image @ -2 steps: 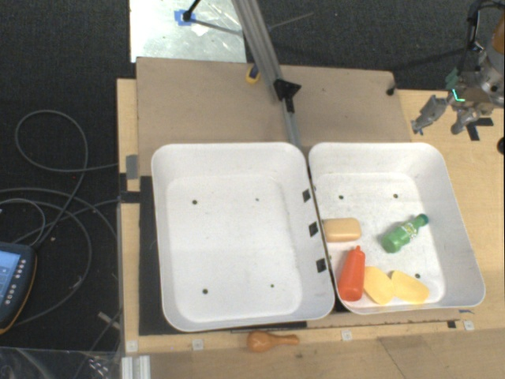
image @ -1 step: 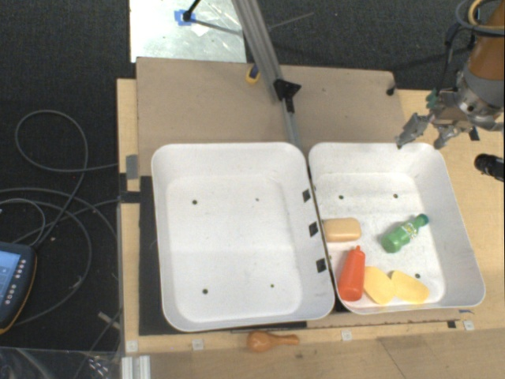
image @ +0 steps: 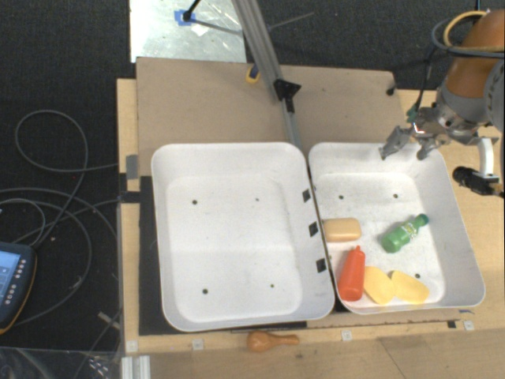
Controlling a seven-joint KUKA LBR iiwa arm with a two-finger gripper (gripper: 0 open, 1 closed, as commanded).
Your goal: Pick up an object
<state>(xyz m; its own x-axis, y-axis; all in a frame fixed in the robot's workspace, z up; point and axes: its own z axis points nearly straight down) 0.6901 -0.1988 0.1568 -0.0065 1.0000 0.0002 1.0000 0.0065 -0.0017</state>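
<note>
The right bin (image: 442, 204) holds a tan block (image: 342, 229), a green bottle (image: 403, 233) lying on its side, a red ketchup bottle (image: 352, 273) and two yellow pieces (image: 394, 286) near the front wall. My gripper (image: 407, 148) hangs over the bin's far right corner, open, with nothing between its fingers. It is well above and behind the green bottle.
The left bin (image: 229, 235) lies beside the right one, joined by black clips (image: 312, 229). A slanted metal pole (image: 264, 46) crosses the cardboard behind the bins. An orange-brown object (image: 268, 340) lies on the bench in front. Cables and a tablet (image: 12, 283) sit at left.
</note>
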